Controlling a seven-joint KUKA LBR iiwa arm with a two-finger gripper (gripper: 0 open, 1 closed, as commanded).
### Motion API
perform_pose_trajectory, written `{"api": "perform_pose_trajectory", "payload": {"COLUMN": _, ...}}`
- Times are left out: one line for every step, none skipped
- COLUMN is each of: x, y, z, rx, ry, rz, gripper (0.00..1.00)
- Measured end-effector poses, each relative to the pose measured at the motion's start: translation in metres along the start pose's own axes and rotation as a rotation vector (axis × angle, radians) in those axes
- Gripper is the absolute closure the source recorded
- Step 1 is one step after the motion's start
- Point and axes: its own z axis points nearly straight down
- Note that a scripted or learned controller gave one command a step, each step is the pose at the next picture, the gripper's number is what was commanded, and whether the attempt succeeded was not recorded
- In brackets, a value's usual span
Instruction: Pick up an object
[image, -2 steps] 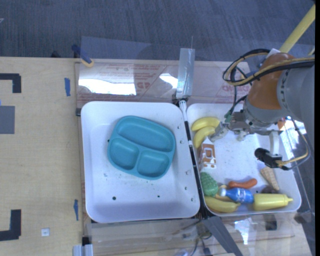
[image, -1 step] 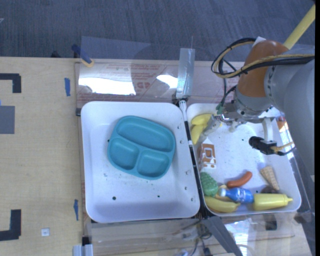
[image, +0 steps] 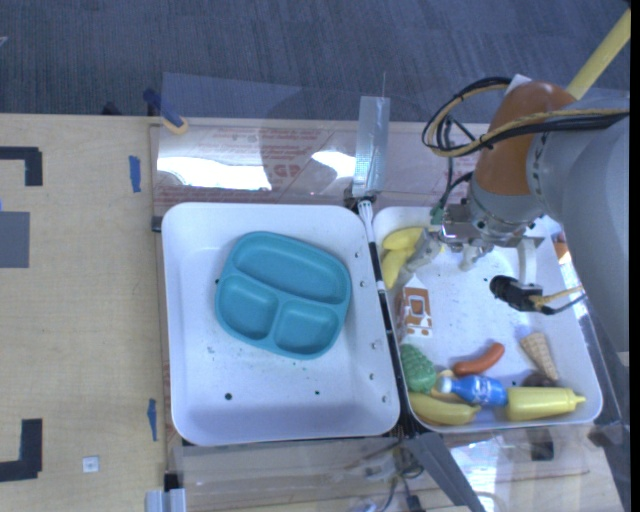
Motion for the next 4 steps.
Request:
{"api": "perform_pose_trajectory", "payload": {"x": -0.002, "y": -0.087, "z": 0.002, "rx": -0.040, "ry": 0.002, "rz": 0.025, "gripper": 0.00}}
{"api": "perform_pose_trajectory", "payload": {"x": 0.011, "y": -0.099, "z": -0.097, "rx": -0.039, "ry": 0.009, "rz": 0.292, "gripper": 0.00}}
{"api": "perform_pose_trajectory", "payload": {"x": 0.009, "y": -0.139, "z": -0.023, "rx": -0.063, "ry": 0.007, "rz": 0.144, "gripper": 0.00}}
{"api": "perform_pose_trajectory", "payload": {"x": 0.018, "y": -0.167, "z": -0.093, "rx": -0.036, "ry": 0.011, "rz": 0.400, "gripper": 0.00}}
